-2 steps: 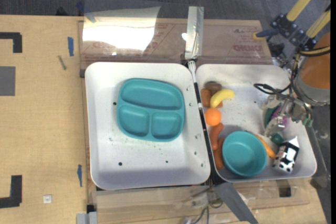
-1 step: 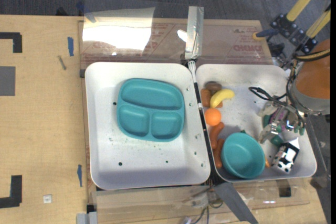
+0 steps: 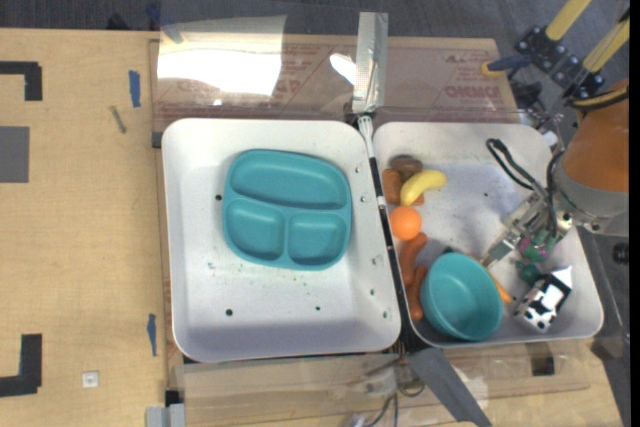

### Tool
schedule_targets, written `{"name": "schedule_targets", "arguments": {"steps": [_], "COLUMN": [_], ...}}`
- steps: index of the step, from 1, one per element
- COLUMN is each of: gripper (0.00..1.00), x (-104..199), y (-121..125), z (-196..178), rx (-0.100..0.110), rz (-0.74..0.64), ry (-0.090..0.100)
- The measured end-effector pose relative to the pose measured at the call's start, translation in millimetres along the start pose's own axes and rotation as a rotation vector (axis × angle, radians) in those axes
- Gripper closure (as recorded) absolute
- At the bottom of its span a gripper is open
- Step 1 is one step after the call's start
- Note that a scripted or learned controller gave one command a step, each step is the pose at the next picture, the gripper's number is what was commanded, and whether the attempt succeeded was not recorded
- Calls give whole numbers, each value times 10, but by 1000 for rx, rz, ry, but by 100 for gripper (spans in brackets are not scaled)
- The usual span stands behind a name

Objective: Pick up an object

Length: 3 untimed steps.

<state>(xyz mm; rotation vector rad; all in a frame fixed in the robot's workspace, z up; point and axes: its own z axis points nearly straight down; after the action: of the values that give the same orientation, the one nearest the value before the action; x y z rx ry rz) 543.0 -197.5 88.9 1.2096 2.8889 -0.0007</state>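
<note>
Teal bowl (image 3: 460,295) near right bin's (image 3: 575,325) front edge, probably light, stiff, slick-walled, best pinched at rim; tool (image 3: 525,235) poised just beside it toward bin's right edge, open-or-closed state impossible to tell.

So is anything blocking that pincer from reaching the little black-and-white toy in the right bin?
Nothing visible does. The pincer hangs just above the black-and-white toy, with bare bin floor between them. The teal bowl sits to the toy's left, clear of that path.
</note>
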Motion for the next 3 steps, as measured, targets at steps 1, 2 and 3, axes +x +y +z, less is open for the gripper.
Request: {"name": "schedule_targets", "arguments": {"steps": [1, 2, 3], "gripper": [100, 100, 100], "x": [-20, -205, 726], "y": [25, 429, 239], "z": [-130, 3, -124], "rx": [-5, -2, -31], "rz": [-3, 249, 195], "ry": [-9, 0, -48]}}
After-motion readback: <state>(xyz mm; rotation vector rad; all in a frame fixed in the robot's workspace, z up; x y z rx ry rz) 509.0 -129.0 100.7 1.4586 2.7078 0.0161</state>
